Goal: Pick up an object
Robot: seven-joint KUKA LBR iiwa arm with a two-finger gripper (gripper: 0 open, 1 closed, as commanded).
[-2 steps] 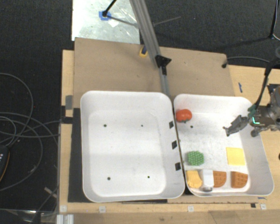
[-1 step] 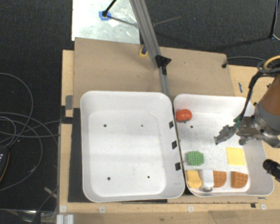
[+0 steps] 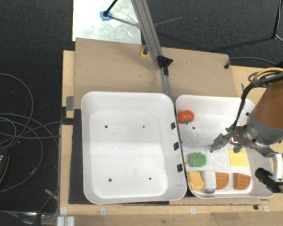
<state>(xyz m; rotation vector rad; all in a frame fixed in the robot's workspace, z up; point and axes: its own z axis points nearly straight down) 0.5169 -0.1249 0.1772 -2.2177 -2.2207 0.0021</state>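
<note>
At the right of the frame the gripper [image 3: 219,143] hangs over the right bin [image 3: 213,103], its grip too blurred to judge, with a green ball [image 3: 197,159] just below-left and a red object [image 3: 186,116] toward the upper left.

Open floor mid right bin [image 3: 213,105], items crowding its near edge, red ball [image 3: 185,116] far-left.

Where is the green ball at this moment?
The green ball lies in the right bin, close to its left wall, just above the yellow piece at the near edge and below the red ball.
</note>
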